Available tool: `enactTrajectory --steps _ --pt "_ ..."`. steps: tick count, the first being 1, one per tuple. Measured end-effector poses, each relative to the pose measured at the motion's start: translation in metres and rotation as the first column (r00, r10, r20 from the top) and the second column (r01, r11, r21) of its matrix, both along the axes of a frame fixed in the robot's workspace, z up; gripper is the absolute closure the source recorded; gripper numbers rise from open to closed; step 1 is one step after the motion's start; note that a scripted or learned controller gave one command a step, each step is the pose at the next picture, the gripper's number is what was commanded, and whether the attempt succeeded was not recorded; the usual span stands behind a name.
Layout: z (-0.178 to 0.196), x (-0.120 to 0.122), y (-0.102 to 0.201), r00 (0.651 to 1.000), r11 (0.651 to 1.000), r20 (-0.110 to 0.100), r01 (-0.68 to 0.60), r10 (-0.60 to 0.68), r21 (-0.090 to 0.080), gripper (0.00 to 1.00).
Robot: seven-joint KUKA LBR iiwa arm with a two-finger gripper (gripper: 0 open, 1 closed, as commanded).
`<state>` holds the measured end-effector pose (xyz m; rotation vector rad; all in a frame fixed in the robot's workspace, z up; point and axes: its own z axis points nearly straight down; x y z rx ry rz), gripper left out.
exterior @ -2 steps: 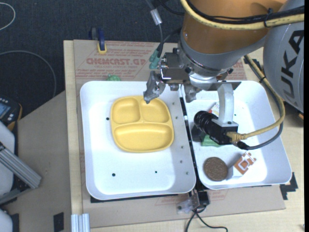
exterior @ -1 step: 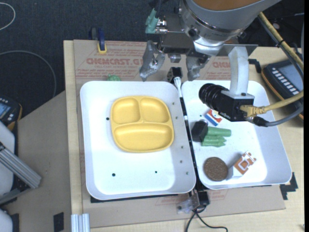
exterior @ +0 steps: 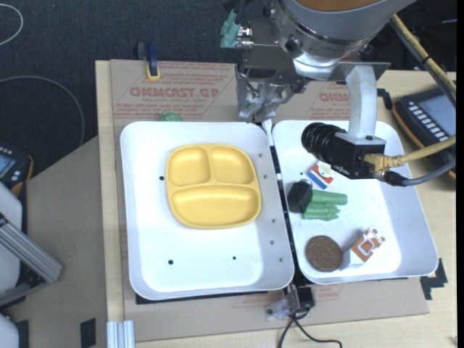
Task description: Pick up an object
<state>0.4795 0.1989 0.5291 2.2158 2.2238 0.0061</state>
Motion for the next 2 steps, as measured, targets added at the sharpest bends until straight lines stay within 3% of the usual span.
enactTrajectory --steps 1,2 --pt "-0.113 -0.001 -0.03 1.0 1.0 -0.017 0.008 -0.008 -0.007 1.0" --pt "-0.092 0.027 -0.026 1.0 1.0 0.0 0.005 -0.005 -0.001 1.0"
